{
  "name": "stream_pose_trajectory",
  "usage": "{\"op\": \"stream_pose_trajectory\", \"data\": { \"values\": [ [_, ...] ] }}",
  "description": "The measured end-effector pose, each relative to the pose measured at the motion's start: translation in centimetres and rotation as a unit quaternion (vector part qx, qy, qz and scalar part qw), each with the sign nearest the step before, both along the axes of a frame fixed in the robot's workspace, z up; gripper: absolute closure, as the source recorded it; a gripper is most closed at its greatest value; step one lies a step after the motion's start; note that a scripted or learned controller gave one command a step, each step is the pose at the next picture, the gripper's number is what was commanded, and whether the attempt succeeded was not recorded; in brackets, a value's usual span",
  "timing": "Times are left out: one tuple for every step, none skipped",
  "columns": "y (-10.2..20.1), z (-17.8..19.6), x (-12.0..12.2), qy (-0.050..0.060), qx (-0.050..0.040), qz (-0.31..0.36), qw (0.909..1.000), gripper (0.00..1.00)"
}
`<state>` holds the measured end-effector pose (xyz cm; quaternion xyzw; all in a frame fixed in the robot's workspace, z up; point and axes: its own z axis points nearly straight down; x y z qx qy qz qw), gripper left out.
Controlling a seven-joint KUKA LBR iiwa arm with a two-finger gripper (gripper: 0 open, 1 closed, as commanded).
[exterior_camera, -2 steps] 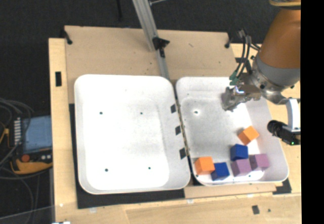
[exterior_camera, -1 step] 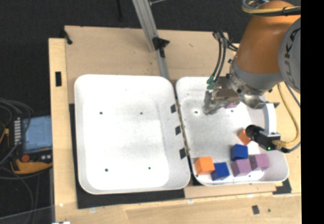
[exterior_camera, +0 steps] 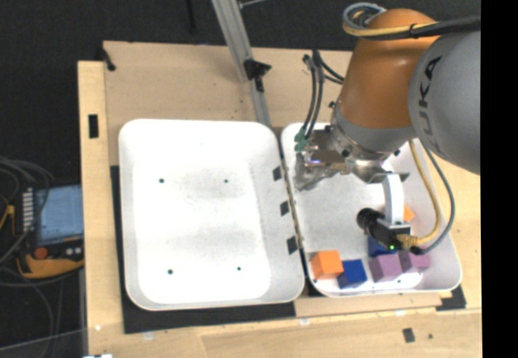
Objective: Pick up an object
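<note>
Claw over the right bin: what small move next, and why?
Probably shift the claw toward the near edge of the right bin before descending. It sits over bare floor by the divider, while the orange block, blue block and purple block cluster along that near edge.
</note>
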<state>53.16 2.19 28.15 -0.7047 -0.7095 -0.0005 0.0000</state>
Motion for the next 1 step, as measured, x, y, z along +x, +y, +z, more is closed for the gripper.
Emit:
{"op": "stream_pose_trajectory", "data": {
  "values": [
    [5.14,-0.96,-1.21,0.001,0.0002,0.0,1.0,1.0]
  ]
}}
